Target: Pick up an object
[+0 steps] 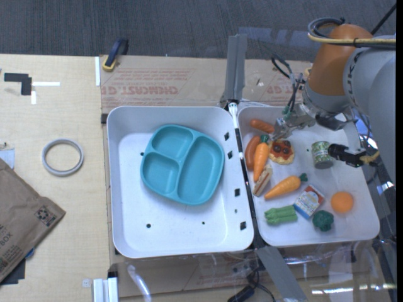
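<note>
The gripper [281, 129] hangs low over the upper-left part of the right bin [368, 228], its dark fingers pointing down and to the left from the orange-banded wrist; whether they are spread or closed cannot be told from this slant, and nothing shows between them. Its tip sits just above a pizza slice toy [282, 151] and just beside a short orange carrot [262, 126] that lies near the bin's top-left corner. Below these, two more carrots [257, 156] lie side by side along the left wall, a sandwich toy [262, 181] leans under them, and a fourth carrot [284, 186] lies tilted near the middle. A green-labelled can [322, 154] stands to the right of the pizza slice. Toward the front lie a green pea pod [280, 215], a small juice carton [308, 202], a broccoli floret [323, 221] and an orange [342, 202]. The left bin [126, 225] holds a teal divided plate [182, 164]. A tape ring [63, 156] rests on the bench well to the left.
</note>
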Controlling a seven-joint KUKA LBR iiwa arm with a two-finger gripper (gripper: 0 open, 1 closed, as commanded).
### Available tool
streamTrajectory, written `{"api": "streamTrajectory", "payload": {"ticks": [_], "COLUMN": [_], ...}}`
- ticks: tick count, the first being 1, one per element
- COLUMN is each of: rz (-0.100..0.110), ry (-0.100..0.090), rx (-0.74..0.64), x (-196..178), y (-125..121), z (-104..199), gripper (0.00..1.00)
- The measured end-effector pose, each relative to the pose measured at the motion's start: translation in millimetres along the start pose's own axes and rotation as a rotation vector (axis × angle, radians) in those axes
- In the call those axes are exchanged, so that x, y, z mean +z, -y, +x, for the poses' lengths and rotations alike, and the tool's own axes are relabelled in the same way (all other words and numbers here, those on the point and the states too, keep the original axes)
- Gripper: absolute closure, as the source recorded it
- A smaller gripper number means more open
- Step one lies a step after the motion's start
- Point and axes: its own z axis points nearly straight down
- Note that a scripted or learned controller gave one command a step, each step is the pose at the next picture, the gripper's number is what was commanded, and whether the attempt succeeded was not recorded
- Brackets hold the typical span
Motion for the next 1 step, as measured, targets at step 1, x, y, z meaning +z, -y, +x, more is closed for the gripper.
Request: {"api": "streamTrajectory", "payload": {"ticks": [1], "rz": [0.004], "ry": [-0.003], "rx": [0.217], "x": [-100.7], "y": [25.7], "z": [48.5], "gripper": [1.0]}}
